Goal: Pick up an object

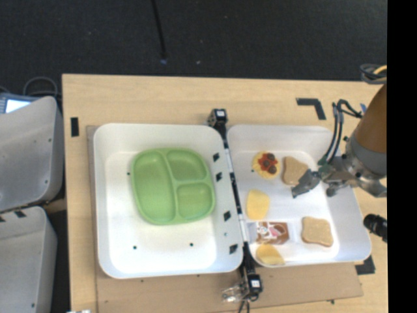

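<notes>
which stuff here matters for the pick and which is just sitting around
Job: gripper; right bin with bread slice, second bread slice, pizza piece, cheese slice, yellow piece, packet.

Lying about: left bin, green divided plate.

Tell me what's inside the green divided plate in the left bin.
The green divided plate shows three bare compartments with nothing on them. It lies flat in the left bin, so the bin floor beneath it is covered and cannot be seen.
</notes>
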Robot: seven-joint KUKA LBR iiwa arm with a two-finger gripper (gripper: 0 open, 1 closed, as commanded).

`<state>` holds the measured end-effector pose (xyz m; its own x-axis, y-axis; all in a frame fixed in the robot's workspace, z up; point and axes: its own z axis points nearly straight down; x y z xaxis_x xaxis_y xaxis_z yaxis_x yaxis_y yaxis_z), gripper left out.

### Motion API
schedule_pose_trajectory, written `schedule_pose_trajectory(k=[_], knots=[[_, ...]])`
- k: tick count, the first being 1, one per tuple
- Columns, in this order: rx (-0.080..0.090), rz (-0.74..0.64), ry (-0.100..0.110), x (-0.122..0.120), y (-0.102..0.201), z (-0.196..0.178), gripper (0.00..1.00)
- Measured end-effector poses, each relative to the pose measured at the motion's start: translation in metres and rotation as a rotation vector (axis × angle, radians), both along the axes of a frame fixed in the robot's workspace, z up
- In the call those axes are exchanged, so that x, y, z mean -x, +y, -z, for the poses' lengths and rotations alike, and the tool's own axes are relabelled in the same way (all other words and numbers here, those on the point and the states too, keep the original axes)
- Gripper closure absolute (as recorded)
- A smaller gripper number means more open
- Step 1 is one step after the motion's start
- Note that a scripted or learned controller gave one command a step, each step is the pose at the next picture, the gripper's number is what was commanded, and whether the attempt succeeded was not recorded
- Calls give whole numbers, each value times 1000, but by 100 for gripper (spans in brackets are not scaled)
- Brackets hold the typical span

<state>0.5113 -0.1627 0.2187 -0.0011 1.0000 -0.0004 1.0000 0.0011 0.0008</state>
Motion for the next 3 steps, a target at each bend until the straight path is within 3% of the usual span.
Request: schedule_pose_trajectory(k=[2,3], knots=[[0,3,5,-3,-9,107,0],[1,5,2,-3,-10,119,0]])
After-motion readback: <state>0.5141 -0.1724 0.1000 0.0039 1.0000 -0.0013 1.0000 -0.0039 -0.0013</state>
